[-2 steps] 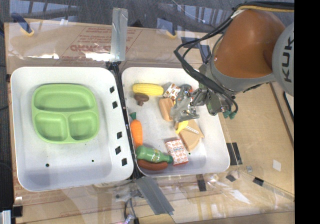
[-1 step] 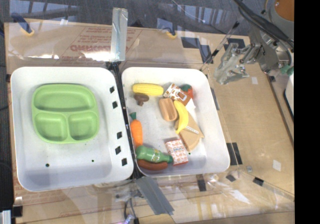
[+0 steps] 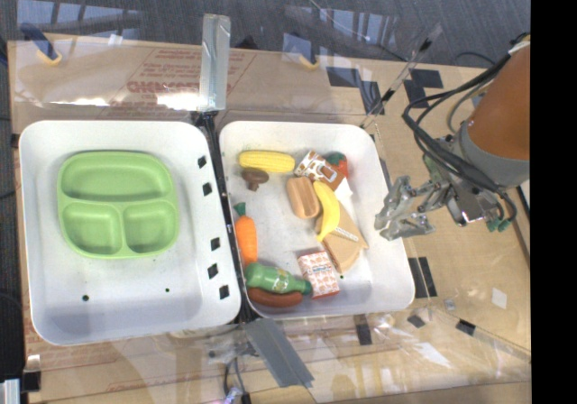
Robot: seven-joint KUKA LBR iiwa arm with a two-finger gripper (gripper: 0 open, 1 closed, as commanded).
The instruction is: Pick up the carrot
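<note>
The carrot (image 3: 245,235), orange with a green top, lies against the left wall of the right bin (image 3: 379,168), pointing toward the front. My gripper (image 3: 397,215) hangs over the bin's right rim, well to the right of the carrot and apart from it. Its metal fingers (image 3: 389,209) look spread, with nothing between them.
The right bin also holds a corn cob (image 3: 266,160), a banana (image 3: 326,209), a bread roll (image 3: 303,197), a cheese wedge (image 3: 344,247), a small red box (image 3: 319,272), and a green bottle (image 3: 275,280). A green divided plate (image 3: 117,204) sits in the left bin (image 3: 54,303).
</note>
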